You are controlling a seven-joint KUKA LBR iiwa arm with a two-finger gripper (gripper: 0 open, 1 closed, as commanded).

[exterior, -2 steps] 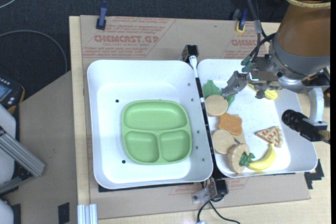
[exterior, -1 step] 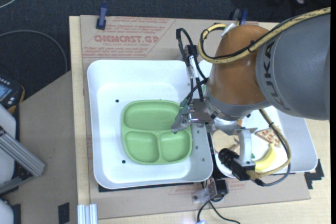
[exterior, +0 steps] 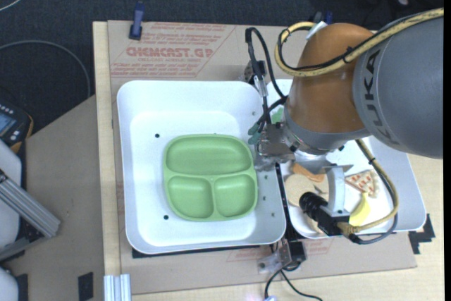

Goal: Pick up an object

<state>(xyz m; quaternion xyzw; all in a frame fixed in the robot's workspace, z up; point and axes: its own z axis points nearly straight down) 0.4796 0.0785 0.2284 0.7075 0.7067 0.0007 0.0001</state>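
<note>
Arm [exterior: 338, 91]: over right bin [exterior: 412, 187], reaching step. Pincer state: cannot tell. Next: descend onto yellow item [exterior: 360, 211].

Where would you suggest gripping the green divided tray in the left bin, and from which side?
Probably the rim of the green divided tray, from straight above. It lies flat and upright in the left bin, so its raised edge, or a divider ridge, is the thin part two fingers could straddle.

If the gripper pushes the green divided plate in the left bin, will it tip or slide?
The green divided plate lies flat and low, so it would probably slide, not tip. It looks like stiff, light plastic. Its smooth surface and thin rim may be slippery to pinch.
</note>
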